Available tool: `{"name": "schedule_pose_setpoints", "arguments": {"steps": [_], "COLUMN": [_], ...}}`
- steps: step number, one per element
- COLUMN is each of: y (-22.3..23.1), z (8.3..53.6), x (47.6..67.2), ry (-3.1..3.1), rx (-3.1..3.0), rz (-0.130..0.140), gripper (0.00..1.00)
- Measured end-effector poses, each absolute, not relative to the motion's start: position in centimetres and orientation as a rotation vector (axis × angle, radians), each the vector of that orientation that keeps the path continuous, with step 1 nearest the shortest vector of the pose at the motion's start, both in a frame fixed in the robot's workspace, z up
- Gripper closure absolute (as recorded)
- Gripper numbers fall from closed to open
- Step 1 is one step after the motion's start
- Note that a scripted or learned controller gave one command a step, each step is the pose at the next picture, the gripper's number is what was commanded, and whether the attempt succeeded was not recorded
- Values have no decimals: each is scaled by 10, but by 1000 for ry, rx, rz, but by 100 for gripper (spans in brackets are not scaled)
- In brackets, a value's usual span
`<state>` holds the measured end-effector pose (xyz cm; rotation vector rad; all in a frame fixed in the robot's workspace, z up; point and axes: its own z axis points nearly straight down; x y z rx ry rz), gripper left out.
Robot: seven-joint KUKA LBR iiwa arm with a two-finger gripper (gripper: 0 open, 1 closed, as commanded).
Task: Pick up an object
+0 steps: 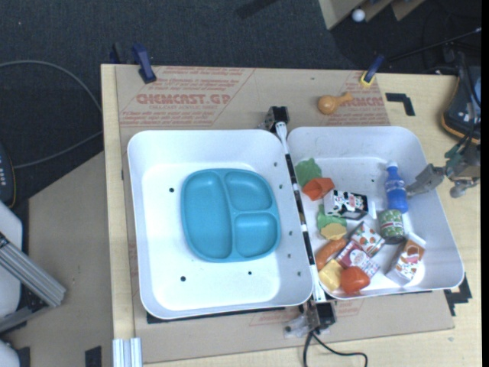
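Observation:
The right bin (367, 145) holds a pile of toy groceries. A blue bottle (395, 188) lies near its right side, with a green can (391, 225) just below it. A black-and-white cow-patterned carton (348, 202) sits mid-bin. A green pepper (307, 167) and an orange-red piece (319, 187) lie at the left wall. A red tomato (354, 280), a yellow piece (330, 274) and two small cartons (365, 251) (409, 262) crowd the near end. My gripper (447, 176) hangs over the bin's right rim, right of the bottle and apart from it.
The left bin (153, 167) holds a blue divided plate (229, 212). A small orange wooden piece (330, 103) lies on the bench behind the right bin. Blue clamps (143, 63) (372, 69) sit at the board's far edge.

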<state>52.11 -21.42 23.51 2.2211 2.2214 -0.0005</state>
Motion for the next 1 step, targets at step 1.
{"name": "schedule_pose_setpoints", "arguments": {"steps": [1], "y": [-211], "z": [85], "x": [546], "ry": [2222], "rx": [2220], "rz": [1], "gripper": [0]}}
